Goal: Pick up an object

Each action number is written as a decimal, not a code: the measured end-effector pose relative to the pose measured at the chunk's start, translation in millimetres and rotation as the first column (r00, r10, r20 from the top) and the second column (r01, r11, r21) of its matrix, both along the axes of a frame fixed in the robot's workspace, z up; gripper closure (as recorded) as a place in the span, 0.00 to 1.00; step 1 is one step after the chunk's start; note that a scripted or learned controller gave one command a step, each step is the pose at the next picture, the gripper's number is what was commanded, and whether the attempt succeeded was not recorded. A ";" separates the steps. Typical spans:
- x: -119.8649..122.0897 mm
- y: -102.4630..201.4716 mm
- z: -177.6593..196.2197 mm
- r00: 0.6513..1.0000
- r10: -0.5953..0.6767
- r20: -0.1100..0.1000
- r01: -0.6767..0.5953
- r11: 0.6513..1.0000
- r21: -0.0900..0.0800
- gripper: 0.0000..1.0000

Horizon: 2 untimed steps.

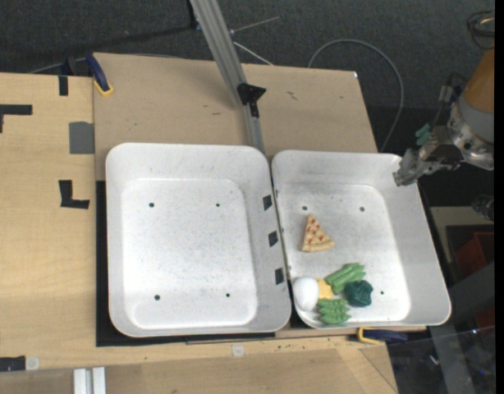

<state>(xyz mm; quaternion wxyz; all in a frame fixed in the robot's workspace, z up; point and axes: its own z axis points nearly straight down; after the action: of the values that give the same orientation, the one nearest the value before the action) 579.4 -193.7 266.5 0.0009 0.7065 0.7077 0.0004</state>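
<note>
A: Where is the gripper (406, 171)?

B: Over the upper right corner of the right bin (416, 245), at the rim, with the grey arm (469, 125) reaching in from the right edge of the view.

A: Open or closed?

B: Cannot tell; it is small and dark against the rim, and nothing can be seen in its grasp.

A: And the objects?

B: All in the right bin. A pizza slice (316, 235) lies near the middle, down and left of the gripper and apart from it. Along the bottom edge sit a white egg (305, 290), a yellow piece (323, 289), and green vegetables (347, 286), bunched together, well apart from the gripper.

A: The left bin (186, 236)?

B: White, speckled, beside the right one
</note>
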 end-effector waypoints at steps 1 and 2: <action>16.2 52.9 -15.0 1.000 0.004 -0.004 -0.004 1.000 0.002 1.00; 34.1 99.1 -16.3 1.000 0.005 -0.003 -0.005 1.000 0.002 1.00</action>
<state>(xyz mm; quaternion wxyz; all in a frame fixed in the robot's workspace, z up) 613.5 -94.6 250.2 -0.0006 0.7049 0.7093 0.0000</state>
